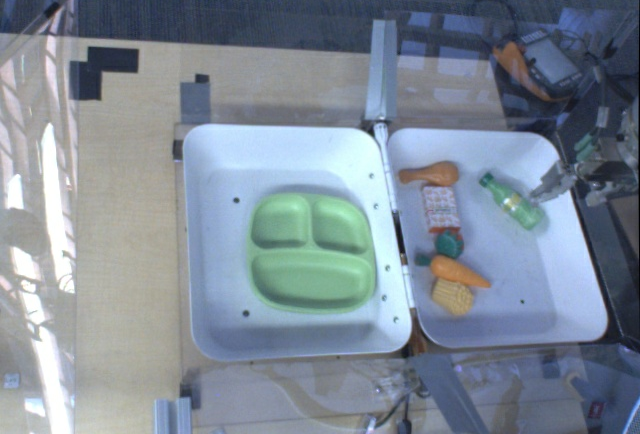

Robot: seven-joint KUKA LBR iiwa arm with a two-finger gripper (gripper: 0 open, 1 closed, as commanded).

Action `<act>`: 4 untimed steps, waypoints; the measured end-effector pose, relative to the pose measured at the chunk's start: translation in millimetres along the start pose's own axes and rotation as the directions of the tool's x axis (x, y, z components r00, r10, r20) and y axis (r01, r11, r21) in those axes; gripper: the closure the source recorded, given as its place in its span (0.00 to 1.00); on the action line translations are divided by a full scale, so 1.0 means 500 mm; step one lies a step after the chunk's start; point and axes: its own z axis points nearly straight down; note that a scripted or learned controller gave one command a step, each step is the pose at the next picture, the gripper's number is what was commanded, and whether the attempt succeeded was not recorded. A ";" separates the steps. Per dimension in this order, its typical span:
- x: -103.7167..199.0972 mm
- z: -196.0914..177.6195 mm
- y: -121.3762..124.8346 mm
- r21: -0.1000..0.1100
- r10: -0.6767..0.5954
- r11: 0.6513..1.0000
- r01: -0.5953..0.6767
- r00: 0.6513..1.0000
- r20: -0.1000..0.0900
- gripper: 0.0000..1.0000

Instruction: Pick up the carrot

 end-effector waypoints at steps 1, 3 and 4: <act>0.076 0.290 -0.060 0.002 0.036 0.999 -0.036 0.999 -0.001 0.00; 0.136 0.322 -0.087 -0.020 -0.289 0.957 0.289 0.957 0.007 1.00; 0.263 0.156 -0.076 -0.002 -0.063 0.998 0.063 0.998 -0.001 1.00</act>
